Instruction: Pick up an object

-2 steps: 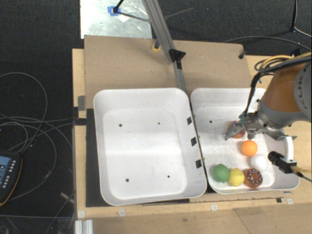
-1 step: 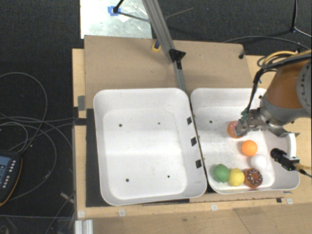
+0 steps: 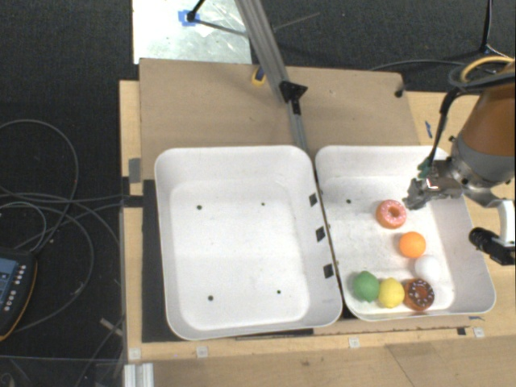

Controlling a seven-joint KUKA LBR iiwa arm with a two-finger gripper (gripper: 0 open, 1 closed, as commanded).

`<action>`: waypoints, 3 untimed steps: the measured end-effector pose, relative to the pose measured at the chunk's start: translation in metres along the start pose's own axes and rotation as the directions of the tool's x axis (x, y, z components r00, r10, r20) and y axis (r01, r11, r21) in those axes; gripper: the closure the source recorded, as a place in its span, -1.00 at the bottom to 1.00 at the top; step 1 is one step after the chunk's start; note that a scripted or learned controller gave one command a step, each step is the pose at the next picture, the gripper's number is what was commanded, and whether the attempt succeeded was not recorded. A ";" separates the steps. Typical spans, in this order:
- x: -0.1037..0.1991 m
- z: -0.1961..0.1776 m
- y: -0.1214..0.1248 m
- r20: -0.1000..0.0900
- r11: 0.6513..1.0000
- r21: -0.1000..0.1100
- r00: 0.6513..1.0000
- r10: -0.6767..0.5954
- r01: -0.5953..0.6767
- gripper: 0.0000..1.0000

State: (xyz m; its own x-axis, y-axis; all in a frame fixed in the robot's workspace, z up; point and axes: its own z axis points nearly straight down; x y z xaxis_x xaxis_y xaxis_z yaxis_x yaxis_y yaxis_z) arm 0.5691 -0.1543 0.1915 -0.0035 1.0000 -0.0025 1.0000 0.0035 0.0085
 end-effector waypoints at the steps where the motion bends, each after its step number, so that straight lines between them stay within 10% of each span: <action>1: -0.001 -0.054 0.002 0.000 1.000 0.001 1.000 -0.002 0.002 1.00; 3: 0.118 -0.046 0.011 -0.005 1.000 0.007 1.000 -0.009 0.009 1.00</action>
